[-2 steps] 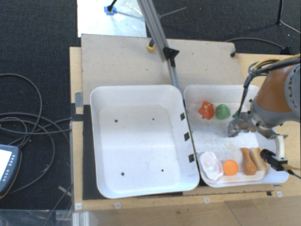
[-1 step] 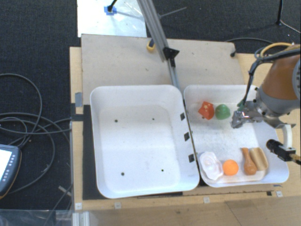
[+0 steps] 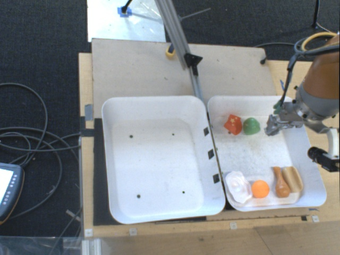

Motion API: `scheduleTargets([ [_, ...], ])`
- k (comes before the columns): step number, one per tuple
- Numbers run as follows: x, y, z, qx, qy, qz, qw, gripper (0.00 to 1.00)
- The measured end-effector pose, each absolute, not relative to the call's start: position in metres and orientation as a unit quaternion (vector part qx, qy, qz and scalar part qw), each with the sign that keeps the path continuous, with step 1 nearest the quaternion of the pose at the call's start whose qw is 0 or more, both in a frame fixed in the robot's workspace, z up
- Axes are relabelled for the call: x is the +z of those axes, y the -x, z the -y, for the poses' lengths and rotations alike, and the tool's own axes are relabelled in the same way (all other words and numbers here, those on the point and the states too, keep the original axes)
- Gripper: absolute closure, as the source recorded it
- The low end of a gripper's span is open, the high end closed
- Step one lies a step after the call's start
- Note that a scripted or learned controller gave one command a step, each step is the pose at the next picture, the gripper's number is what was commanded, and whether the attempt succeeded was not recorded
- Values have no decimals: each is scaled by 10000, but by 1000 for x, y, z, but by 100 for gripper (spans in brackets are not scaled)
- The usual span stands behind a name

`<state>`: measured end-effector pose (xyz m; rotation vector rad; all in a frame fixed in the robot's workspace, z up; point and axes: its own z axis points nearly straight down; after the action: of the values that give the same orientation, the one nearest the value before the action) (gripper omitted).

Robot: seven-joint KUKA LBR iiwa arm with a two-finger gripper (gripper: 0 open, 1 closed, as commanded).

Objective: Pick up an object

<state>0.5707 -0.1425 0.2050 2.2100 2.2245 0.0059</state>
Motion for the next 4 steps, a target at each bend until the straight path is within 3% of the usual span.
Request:
scheduleTargets([
  [1, 250, -568, 145, 17, -7051, -7091, 30, 100],
  [4, 247, -579, -12, 11, -7032, -7110, -7, 100],
])
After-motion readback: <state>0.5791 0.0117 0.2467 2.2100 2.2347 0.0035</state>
